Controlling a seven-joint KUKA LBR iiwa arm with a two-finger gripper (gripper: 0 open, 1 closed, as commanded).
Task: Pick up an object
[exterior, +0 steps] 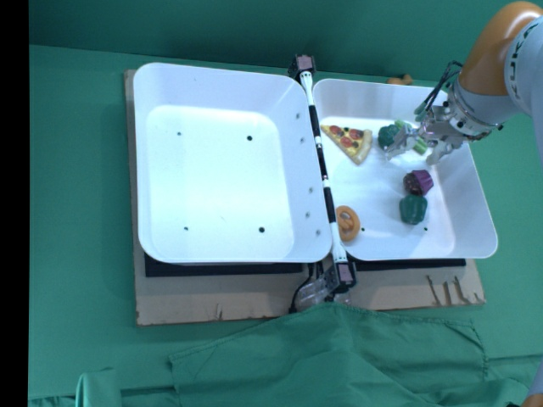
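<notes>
**Gripper at the dark green toy in the right bin**

The left bin (170, 87) sits on a brown cardboard sheet (195, 308) over green cloth, its white floor marked by a few small dark dots. A black-and-white striped rod (321, 155) runs along the seam where the two bins meet.

The right bin (475, 227) holds the toys. A pizza slice (349, 139) lies near the seam in the bin's upper part, and an orange pretzel-like piece (348, 222) rests lower down — close against the left wall. Further right, a dark green toy (393, 136) sits just beside the pizza slice. Below it, a small purple piece (418, 181) and a green pepper-like toy (413, 209) lie close together.

The gripper (422, 141) reaches in from the right, its tip right at the dark green toy — whether its fingers stand apart or are closed on the toy cannot be told from this angle. Behind it rises the grey arm (509, 49) with its orange band.
</notes>
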